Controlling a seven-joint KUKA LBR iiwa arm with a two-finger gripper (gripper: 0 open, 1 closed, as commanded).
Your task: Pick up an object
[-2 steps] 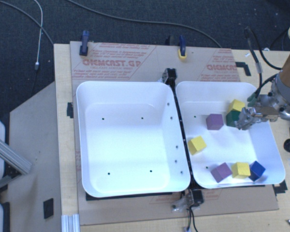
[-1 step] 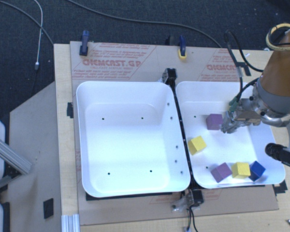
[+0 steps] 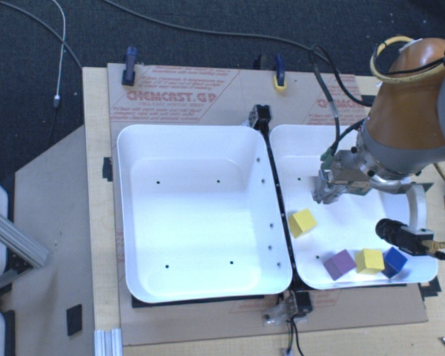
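Observation:
Several small blocks lie in the right bin [image 3: 311,143]. A yellow block [image 3: 302,222] sits near the bin's left wall. A purple block [image 3: 340,264], a second yellow block [image 3: 371,260] and a blue block [image 3: 394,262] line the front edge. My gripper [image 3: 328,190] hangs over the middle of the right bin, just above and to the right of the first yellow block. Nothing shows between its fingers, and their spacing is hidden by the wrist.
The left bin [image 3: 200,206] sits beside the right one, with a black divider clamp [image 3: 261,116] at the back between them. Blue clamps [image 3: 130,64] hold the board at the rear. Cables run along the back and over the arm.

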